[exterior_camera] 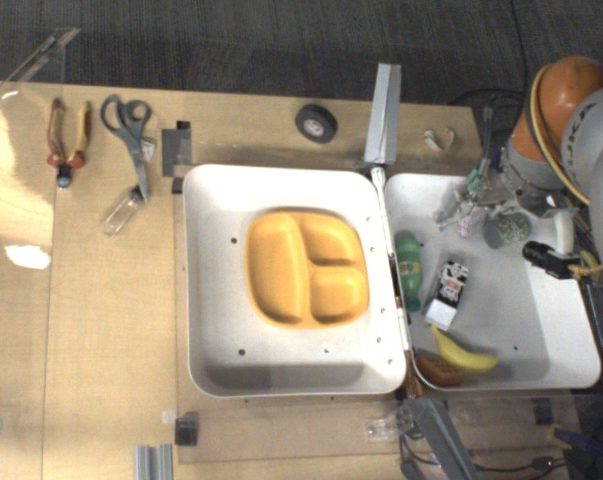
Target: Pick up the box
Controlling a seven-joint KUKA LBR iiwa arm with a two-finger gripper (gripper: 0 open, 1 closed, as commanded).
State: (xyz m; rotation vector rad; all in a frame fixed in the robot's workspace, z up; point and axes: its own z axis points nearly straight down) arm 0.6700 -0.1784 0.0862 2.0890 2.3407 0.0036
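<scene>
Two white bins are seen, with the gripper (478, 200) placed over the far part of the right bin (571, 368).
The box (448, 293) is found nearer to the camera than the gripper, beside a green object (409, 268) and a banana (463, 353). Whether anything is grasped cannot be told.

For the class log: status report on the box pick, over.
Gripper at right bin's far end, fingers unclear. Box flat in right bin, unheld. Green bottle, banana beside it.
</scene>
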